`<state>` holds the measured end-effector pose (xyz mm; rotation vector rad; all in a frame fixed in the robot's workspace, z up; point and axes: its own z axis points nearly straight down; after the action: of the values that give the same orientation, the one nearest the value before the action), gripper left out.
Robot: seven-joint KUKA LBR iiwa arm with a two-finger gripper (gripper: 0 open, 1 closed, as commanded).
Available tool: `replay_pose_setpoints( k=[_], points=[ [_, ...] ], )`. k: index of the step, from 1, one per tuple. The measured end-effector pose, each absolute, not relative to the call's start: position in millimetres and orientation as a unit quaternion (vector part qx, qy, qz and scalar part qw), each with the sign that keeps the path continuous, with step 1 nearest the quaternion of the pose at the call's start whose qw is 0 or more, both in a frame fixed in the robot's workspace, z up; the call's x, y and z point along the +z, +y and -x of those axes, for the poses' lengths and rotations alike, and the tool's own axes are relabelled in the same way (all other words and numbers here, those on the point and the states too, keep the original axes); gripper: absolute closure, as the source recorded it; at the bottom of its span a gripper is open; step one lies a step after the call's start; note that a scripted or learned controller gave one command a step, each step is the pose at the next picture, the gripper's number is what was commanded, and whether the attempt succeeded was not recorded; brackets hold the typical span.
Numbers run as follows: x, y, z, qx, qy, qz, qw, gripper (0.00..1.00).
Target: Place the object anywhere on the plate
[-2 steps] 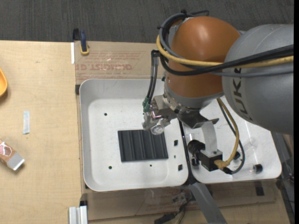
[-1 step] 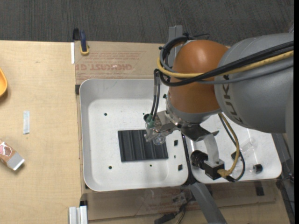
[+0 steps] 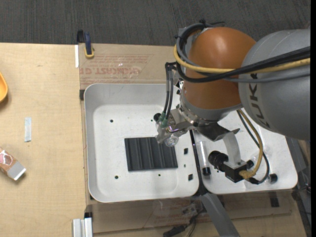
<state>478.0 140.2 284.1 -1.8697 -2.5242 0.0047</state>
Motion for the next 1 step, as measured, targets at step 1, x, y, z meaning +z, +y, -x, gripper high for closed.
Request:
replay_pose_setpoints(
  k=[1],
  points=[
    [246.3,130.7,-477.7,0.002,-0.827,0.563,0.001,1.0]
  ],
)
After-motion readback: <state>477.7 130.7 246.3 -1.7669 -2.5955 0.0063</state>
